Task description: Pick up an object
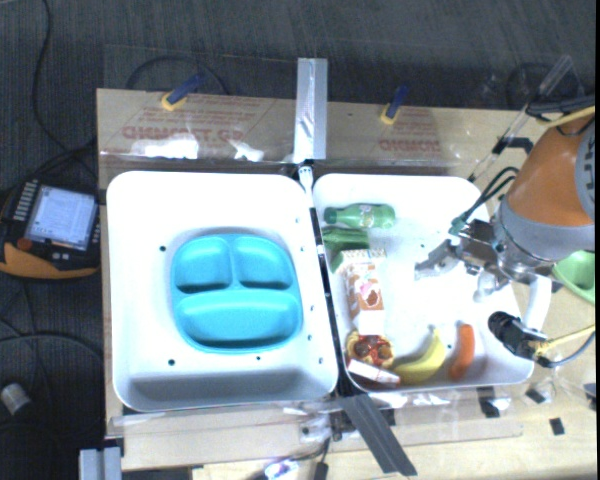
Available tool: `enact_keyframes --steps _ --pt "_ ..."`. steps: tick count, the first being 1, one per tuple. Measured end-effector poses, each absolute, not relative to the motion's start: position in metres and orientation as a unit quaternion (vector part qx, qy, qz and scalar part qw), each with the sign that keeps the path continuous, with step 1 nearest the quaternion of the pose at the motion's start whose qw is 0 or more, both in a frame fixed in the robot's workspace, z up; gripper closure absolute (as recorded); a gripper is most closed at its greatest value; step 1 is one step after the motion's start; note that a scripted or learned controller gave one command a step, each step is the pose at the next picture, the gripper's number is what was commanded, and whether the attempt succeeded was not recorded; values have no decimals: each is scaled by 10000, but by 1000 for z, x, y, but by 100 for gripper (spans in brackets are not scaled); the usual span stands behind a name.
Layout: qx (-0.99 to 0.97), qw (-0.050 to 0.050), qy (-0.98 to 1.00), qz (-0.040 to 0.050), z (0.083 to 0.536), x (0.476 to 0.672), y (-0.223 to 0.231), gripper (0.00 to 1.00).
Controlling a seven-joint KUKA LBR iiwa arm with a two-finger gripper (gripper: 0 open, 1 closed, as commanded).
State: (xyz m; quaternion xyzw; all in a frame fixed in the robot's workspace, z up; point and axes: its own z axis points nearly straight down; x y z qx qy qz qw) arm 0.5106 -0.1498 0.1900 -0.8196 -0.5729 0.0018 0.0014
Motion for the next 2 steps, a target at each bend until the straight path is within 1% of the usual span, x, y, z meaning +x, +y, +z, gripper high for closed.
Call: enact_keyframes --steps 1,2 --pt "-7696 -1 -6385 16 280 566 -180 0" --pt "-8270 11 -5622 26 146 556 -183 0"
